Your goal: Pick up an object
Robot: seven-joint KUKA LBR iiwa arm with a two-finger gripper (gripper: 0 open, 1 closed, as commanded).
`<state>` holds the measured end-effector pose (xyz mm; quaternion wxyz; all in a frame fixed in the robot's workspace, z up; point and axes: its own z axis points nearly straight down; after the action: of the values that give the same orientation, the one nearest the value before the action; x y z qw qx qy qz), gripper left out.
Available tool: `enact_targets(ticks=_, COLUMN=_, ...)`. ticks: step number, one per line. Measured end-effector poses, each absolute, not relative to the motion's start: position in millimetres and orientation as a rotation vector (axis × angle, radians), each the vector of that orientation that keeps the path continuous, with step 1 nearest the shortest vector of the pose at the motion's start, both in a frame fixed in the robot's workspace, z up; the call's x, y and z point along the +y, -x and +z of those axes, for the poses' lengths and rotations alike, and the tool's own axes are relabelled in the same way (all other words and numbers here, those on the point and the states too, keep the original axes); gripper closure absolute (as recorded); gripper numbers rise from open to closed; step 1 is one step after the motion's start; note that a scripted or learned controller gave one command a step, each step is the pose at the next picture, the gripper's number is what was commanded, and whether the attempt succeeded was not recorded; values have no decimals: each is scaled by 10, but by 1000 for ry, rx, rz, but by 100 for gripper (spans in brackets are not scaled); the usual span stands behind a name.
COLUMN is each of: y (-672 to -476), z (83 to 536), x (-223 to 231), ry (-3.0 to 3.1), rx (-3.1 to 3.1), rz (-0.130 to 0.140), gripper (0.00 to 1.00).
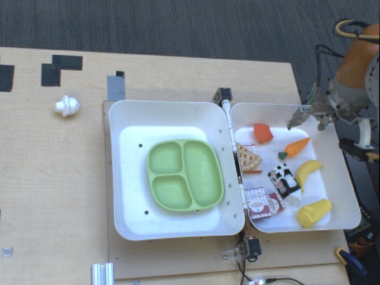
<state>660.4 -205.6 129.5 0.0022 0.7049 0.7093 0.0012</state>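
At the right edge of the frame, the grey arm's gripper [309, 116] hangs over the upper right corner of the right bin [350, 212], its two thin fingers spread apart and holding nothing. Just below and left of it lie a carrot [296, 146] and a red piece [263, 133], neither touching the fingers. Further down the same bin lie a banana [309, 172], a yellow fruit [314, 212], a waffle [249, 158], a red packet [261, 202] and a black-and-white toy [284, 180]; the left bin [127, 177] holds a green divided plate [185, 175].
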Motion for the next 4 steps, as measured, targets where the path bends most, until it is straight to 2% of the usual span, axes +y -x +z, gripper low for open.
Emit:
enact_targets(ticks=1, y=-5693, z=856, x=-1994, ry=-2216, rx=2223, rz=3, gripper=0)
enact_targets(ticks=2, y=-5714, z=977, x=-1994, ry=-2211, rx=2220, rz=9, gripper=100)
enact_targets(ticks=3, y=-5713, z=976, x=-1993, ry=-2211, rx=2220, rz=8, gripper=0)
enact_targets(ticks=4, y=-4887, z=867, x=-1553, ry=-2216, rx=2217, rz=6, gripper=0)
